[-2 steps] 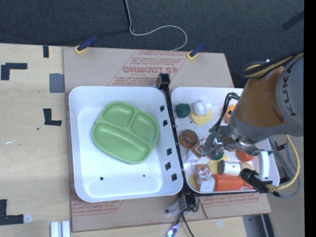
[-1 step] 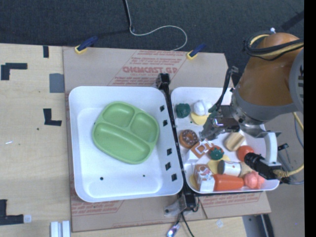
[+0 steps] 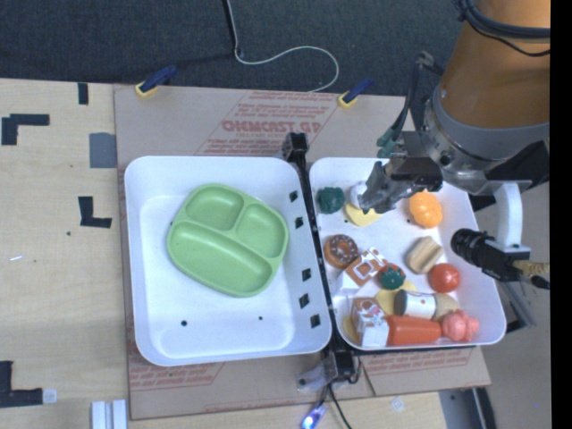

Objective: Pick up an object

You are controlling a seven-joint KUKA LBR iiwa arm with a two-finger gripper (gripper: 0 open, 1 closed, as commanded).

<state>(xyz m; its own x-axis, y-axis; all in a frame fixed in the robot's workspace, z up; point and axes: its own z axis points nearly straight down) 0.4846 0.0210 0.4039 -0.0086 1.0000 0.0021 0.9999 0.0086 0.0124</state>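
Observation:
My gripper (image 3: 375,195) hangs over the back left part of the right bin (image 3: 483,239). It is just above a yellow piece (image 3: 359,214) and beside a dark green toy (image 3: 331,199). An orange fruit (image 3: 425,209) lies just to its right. Whether anything is held is hidden by the gripper body. Nearer the front lie a chocolate donut (image 3: 340,250), a bread roll (image 3: 422,254), a red tomato (image 3: 443,277) and a carrot (image 3: 413,331).
The left bin (image 3: 147,266) holds a green divided plate (image 3: 228,238). A black divider (image 3: 308,239) separates the two bins. The grey and orange arm (image 3: 500,70) looms over the right bin's back right corner. A cable (image 3: 268,56) lies behind the bins.

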